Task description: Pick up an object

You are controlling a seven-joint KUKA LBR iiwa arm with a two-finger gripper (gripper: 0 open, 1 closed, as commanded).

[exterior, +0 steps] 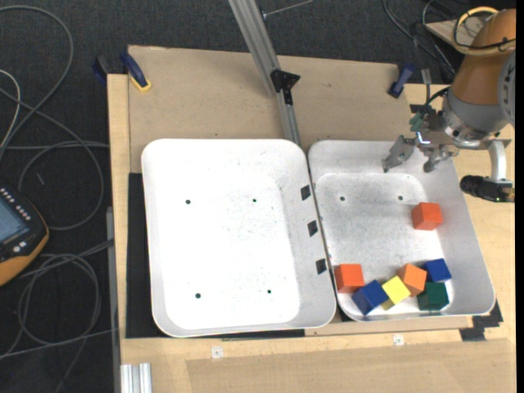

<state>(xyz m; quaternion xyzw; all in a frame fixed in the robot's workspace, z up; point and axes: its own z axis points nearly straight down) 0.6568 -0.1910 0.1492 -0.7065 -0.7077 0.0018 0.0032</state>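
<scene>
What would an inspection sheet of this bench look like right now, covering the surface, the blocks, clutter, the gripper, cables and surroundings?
Surface: wooden bench bearing left bin and right bin, side by side.
Job's things: lone orange block mid right bin; cluster along its near edge: orange block, blue block, yellow block, green block.
Clutter: nothing seen.
Grippers: gripper open, over the right bin's far edge, holding nothing.
Cables: black cables on the floor at left.
Surroundings: blue clamp at a bench corner; metal rail.

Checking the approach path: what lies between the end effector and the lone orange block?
Bare white bin floor separates end effector and orange block in the camera view.
</scene>
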